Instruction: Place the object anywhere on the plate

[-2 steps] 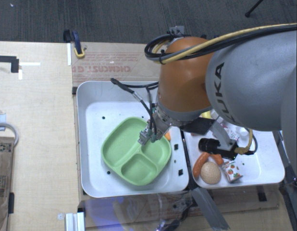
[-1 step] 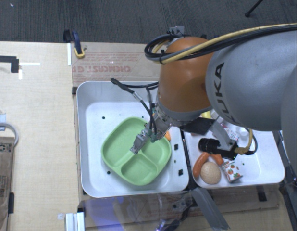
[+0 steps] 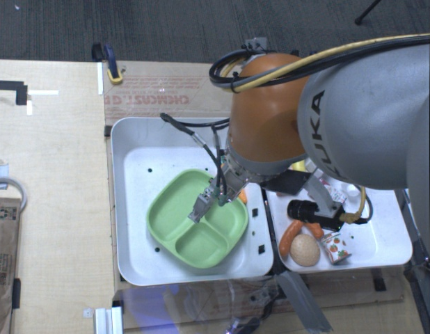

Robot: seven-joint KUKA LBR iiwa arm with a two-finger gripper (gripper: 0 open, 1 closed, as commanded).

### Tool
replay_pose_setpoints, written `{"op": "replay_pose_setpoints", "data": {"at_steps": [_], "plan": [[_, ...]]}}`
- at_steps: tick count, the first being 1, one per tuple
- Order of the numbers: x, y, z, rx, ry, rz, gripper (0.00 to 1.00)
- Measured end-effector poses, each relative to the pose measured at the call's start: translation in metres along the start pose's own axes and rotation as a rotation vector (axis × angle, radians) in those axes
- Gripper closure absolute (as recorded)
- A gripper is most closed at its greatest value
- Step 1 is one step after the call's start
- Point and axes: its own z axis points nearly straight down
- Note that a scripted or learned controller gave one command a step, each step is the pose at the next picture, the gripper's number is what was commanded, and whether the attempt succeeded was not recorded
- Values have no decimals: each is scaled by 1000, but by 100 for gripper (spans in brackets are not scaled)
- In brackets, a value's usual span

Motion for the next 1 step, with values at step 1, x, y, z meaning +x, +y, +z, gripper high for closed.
{"op": "replay_pose_setpoints", "data": {"at_steps": [1], "plan": [[0,0,0,0,0,0,0]]}}
